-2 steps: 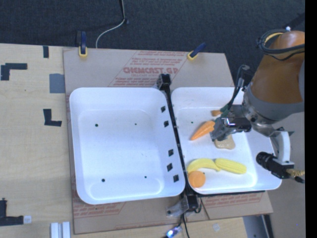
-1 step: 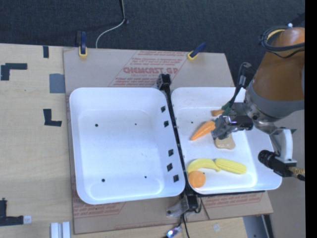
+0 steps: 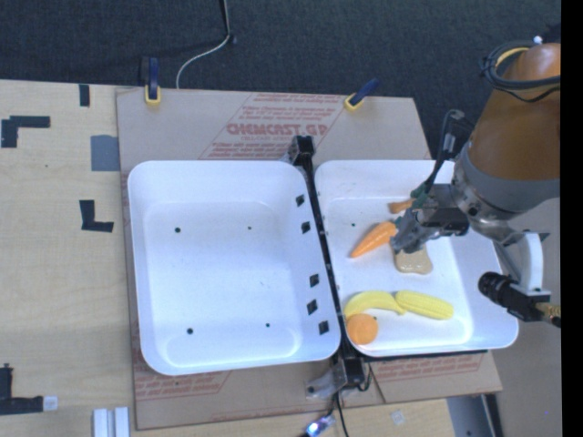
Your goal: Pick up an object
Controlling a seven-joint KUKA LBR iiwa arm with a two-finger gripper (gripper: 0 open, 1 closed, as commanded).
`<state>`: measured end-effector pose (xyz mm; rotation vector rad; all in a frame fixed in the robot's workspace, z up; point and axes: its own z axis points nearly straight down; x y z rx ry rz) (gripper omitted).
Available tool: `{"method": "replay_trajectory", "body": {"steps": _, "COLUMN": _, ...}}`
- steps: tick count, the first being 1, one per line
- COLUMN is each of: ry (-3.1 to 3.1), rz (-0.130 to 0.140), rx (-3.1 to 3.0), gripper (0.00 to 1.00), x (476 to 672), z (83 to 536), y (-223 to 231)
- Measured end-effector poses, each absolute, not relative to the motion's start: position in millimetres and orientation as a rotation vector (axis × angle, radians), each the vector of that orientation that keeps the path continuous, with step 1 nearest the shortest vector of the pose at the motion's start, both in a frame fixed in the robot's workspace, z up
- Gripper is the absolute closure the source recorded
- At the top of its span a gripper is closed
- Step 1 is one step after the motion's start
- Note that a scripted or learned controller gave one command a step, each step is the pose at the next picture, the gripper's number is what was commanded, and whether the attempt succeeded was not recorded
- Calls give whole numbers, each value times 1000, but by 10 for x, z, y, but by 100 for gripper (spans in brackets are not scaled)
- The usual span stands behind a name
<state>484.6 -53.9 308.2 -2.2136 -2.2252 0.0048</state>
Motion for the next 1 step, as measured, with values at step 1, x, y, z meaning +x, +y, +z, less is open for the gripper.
{"method": "replay_trajectory", "body": {"steps": 1, "ry": -2226, "rz": 6, "rx": -2212, "gripper": 100, "x": 4849, "z": 3176, "y": -535}}
